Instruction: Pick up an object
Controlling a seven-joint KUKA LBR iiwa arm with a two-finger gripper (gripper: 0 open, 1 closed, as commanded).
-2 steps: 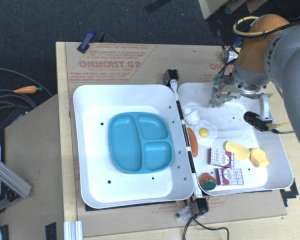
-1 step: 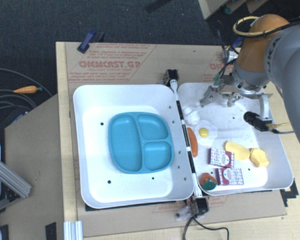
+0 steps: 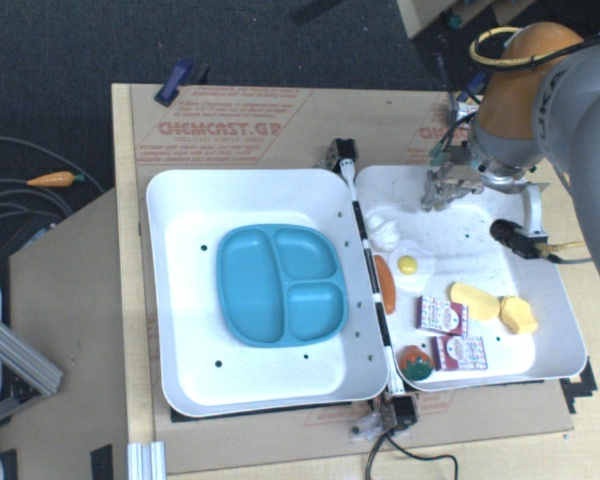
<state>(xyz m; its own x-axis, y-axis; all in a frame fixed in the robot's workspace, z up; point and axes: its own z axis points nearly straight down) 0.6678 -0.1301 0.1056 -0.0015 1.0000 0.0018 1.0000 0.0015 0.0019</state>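
My gripper (image 3: 442, 196) hangs over the far part of the right bin (image 3: 555, 298), above bare white floor, with nothing visible in it. Nearest to it lies a small white lump (image 3: 383, 233), to its lower left by the bin's left wall. Further toward the front lie a little yellow ball (image 3: 408, 264), an orange sausage-shaped piece (image 3: 384, 282), two yellow pieces (image 3: 475, 300) (image 3: 518, 315), two red-and-white cartons (image 3: 441, 315) (image 3: 462, 353) and a red-and-green piece (image 3: 415, 363).
The left bin (image 3: 180, 298) holds a blue divided plate (image 3: 280, 283). A black clip (image 3: 342, 152) sits where the bins meet at the back. Cardboard (image 3: 220, 123) lies under both bins. The grey arm (image 3: 570, 98) comes in from the upper right.
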